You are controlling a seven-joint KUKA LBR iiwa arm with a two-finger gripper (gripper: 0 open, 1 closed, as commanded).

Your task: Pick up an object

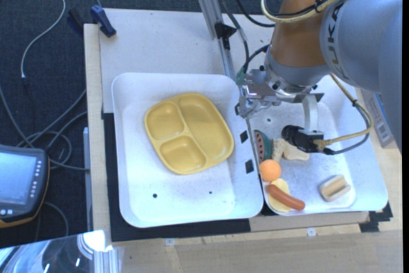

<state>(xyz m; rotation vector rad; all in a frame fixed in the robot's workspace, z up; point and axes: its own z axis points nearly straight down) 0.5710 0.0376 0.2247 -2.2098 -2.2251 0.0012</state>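
Melon slice (258, 144) lies nearest, just on the camera's side of the end effector (250, 103), in the right bin (361, 150), its long axis running away from it. Whether the end effector is open or closed I cannot tell. Beyond sit the orange (270, 171), then the sausage (286, 197); the roll (335, 188) is farthest.

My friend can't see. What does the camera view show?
A grey and orange robot arm hangs over the right bin, which holds an orange ball, a sausage and a bread roll. The left bin holds a yellow plate.
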